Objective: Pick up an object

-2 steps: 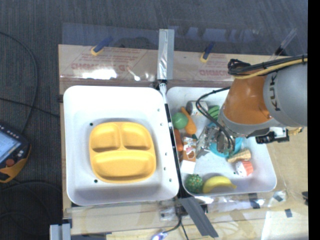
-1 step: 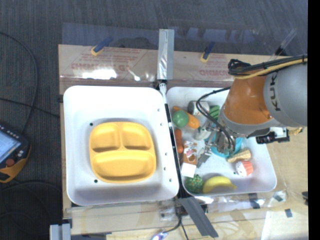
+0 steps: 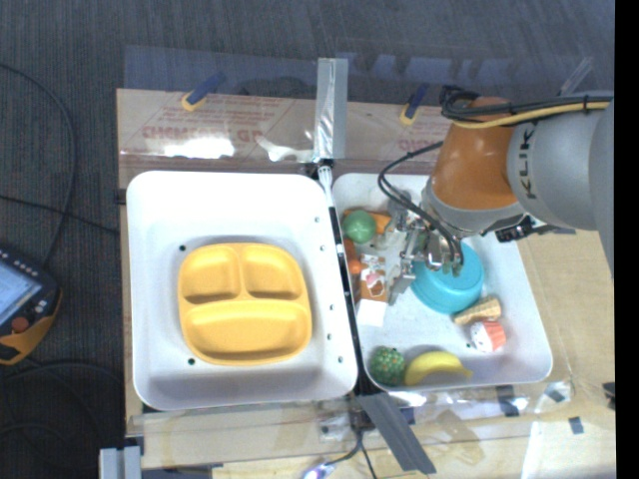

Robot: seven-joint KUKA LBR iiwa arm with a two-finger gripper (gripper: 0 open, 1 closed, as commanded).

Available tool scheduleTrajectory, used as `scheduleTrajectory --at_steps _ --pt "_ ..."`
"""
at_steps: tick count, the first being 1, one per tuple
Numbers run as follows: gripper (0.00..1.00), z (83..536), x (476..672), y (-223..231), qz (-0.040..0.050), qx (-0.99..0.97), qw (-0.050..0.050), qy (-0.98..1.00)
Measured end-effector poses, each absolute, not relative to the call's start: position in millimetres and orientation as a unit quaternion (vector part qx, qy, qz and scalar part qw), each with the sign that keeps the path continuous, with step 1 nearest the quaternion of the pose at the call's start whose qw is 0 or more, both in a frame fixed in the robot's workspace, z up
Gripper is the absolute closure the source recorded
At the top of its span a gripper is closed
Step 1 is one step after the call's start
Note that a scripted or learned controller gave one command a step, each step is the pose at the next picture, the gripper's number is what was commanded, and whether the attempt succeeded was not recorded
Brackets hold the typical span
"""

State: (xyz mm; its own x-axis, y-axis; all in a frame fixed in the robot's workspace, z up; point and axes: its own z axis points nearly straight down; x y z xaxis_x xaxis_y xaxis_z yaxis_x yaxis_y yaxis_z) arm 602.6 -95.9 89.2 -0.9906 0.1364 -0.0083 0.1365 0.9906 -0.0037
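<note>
The robot arm (image 3: 539, 163) comes in from the right and bends down over the right bin (image 3: 529, 362). Its gripper (image 3: 414, 257) hangs low in the middle of that bin, just left of a blue bowl (image 3: 451, 285). The metal parts there are small and mixed up with wires, so I cannot tell how the gripper is set, and I see nothing clearly held in it. The right bin has many little things. A green ball (image 3: 359, 227) sits near the top left corner. A yellow banana (image 3: 435, 367) lies near the front wall, with its long side going left to right and curving a bit. Just left of it, touching it, is a bumpy green thing (image 3: 389, 365). An ice cream cone toy (image 3: 477, 312) lies just below the bowl, pointing left and a little down. A small red and white thing (image 3: 486, 338) is just under it. The left bin (image 3: 150, 367) has a yellow tray (image 3: 245, 302) with three spaces, lying flat in the middle.
</note>
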Motion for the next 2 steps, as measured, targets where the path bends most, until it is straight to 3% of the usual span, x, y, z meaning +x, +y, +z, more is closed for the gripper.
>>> scheduleTrajectory --at_steps 1,2 --pt "0.0 88.9 637.4 -99.8 -0.0015 -0.032 0.005 0.999" --pt "0.0 89.7 568.6 -133.7 -0.0015 -0.029 0.006 1.0"
